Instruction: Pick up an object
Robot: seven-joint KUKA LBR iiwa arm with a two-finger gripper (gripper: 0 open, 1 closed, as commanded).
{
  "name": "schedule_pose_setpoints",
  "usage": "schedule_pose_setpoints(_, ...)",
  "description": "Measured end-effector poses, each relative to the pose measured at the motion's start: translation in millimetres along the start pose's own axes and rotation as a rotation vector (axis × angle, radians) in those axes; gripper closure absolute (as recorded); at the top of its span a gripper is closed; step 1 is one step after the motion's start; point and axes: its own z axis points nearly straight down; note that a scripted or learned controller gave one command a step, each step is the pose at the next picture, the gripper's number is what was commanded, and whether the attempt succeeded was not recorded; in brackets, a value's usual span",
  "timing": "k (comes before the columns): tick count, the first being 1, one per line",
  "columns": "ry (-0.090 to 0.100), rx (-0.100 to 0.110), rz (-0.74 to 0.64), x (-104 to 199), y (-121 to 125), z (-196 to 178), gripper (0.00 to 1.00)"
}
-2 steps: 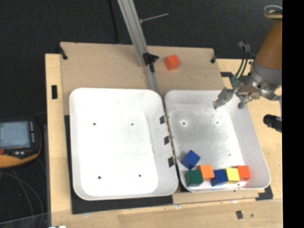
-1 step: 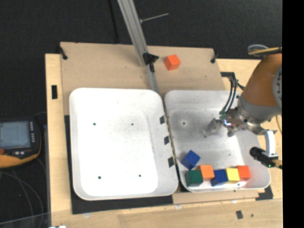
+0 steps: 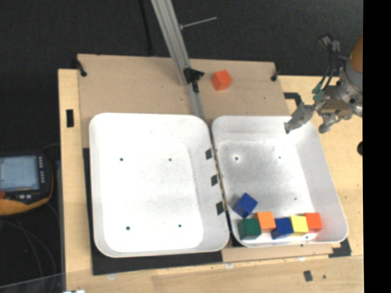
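Well, at nine o'clock we see a handheld screen (image 3: 21, 174), its text unreadable. An orange cube (image 3: 222, 80) sits at twelve on the bench. At five, the right bin (image 3: 317, 163) holds blue, green, orange, yellow cubes (image 3: 278, 223). At three, the gripper (image 3: 311, 119), arm cropped, spreads its fingers wide, holding nothing.

Lighting even and fairly bright on the bench (image 3: 146, 84), diffuse, apparently from overhead. White bins: left bin (image 3: 149, 182) and right bin (image 3: 275, 163) near blown out, grey speckle on the floors, no hard glare. Shadows soft and short, thin dark line under the bin rims. Surround beyond the bench goes almost black. Overall soft, low-res; gripper (image 3: 311, 118) edges slightly smeared. No obvious edge distortion.
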Motion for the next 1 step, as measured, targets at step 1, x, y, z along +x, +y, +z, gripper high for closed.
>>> schedule_pose_setpoints(1,0.005,0.019,0.007,0.9,-98.6,130.0,0.0)
